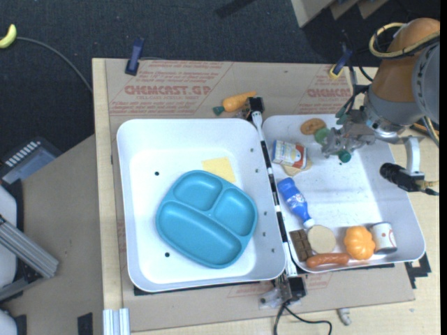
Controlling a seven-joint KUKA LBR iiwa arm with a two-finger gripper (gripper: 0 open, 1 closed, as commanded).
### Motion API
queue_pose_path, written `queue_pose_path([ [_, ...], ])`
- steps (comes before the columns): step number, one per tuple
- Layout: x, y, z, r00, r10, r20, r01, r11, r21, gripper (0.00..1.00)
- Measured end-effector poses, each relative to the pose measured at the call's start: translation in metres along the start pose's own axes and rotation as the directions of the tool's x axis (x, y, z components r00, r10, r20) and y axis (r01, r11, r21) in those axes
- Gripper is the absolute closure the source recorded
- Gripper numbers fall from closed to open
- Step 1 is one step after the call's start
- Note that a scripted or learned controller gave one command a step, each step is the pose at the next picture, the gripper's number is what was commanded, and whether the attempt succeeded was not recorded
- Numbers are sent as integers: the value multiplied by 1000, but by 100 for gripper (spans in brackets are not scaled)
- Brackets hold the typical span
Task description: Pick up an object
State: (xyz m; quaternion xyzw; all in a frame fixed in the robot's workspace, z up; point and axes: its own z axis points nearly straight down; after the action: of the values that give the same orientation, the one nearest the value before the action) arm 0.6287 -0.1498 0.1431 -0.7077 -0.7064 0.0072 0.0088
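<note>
Camera view looks down on 2 white bins set side by side on a tabletop [174,79] covered with printed cardboard. Nearest, along the front wall of the right bin [408,218], lie a red sausage [327,260], a brown block [300,244], a round tan disc [322,239], a small orange pumpkin [359,242] and a white can with a red band [385,236], all close together. Just behind them a blue bottle [294,199] lies slanted against the bin's left wall. Farther back sits a white and red pouch [290,153], and beyond it a brown cookie-like piece [313,125] near the far rim. The left bin [136,187] holds a blue divided plate [205,217] with a yellow slice [220,167] just behind it. The gripper [338,145] hangs over the far part of the right bin, to the right of the pouch and apart from it; whether its fingers are wide or narrow cannot be told, and nothing shows between them. Beyond the bins an orange toy [235,102] lies on the tabletop
</note>
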Motion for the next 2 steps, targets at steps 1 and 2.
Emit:
queue_pose_path([
  [1,0,-1,-9,1000,-1,1,1,1000,3,100],
  [2,-11,-31,21,1000,-1,2,1,1000,-21,100],
])
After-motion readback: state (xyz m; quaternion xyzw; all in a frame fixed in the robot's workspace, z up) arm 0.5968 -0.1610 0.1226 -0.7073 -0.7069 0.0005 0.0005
